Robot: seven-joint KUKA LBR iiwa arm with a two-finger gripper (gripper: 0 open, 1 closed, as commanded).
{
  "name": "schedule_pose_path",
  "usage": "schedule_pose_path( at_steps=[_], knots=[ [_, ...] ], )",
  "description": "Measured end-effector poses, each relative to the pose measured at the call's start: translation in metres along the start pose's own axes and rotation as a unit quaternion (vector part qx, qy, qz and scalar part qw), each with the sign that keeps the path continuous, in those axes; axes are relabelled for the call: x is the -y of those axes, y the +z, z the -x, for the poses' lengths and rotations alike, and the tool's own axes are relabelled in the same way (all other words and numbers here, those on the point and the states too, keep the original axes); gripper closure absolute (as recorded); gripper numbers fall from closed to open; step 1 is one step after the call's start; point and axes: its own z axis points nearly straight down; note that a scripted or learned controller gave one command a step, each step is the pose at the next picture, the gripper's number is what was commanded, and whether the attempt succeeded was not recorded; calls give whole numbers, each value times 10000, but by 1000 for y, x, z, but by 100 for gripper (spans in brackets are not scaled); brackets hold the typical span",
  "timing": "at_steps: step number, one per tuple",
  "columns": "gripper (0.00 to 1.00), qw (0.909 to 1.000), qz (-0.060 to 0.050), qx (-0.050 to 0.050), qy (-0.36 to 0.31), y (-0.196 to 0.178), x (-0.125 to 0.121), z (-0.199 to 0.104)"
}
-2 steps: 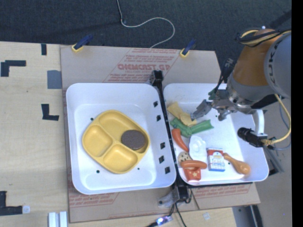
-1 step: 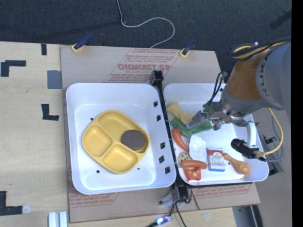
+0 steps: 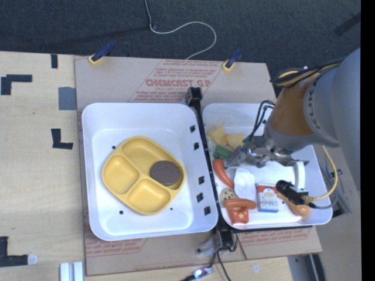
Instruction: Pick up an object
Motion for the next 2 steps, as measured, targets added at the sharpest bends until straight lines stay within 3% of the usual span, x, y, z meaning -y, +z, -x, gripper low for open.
schedule_pose_path(
  at_steps=[1, 2],
  knots=[
    [100, 10000, 14, 6, 0, -13, -1, 0],
    [100, 10000, 15, -2, 4, -54, -1, -1]
  ],
)
